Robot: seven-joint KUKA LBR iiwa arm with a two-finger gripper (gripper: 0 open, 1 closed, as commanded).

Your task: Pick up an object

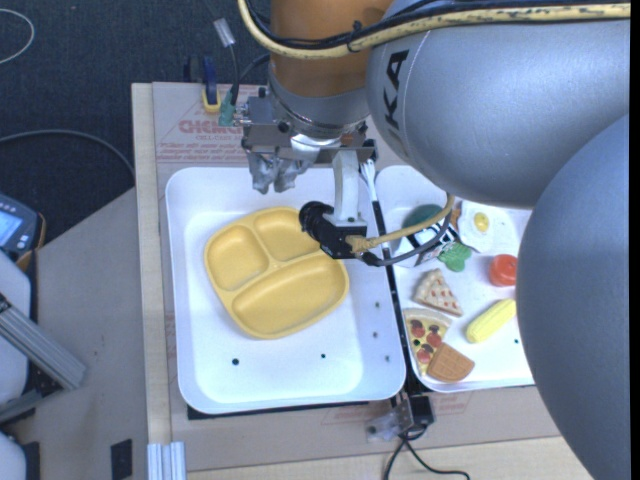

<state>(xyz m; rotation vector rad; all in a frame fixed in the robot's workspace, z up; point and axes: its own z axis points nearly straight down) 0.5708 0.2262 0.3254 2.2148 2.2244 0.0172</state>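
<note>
nothing looks picked up yet: the yellow divided plate (275, 283) lies flat in the left bin (290, 378), the tool (277, 176) hangs just past its far rim, how open i can't tell, so the whole grab is left to do

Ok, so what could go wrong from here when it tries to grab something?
1. The gripper hangs near the far wall of the left bin, just beyond the yellow divided plate. Dropping straight down may close on nothing or clip the plate's rim.
2. The plate looks wide and shallow, so a grip on its edge could slip.
</note>
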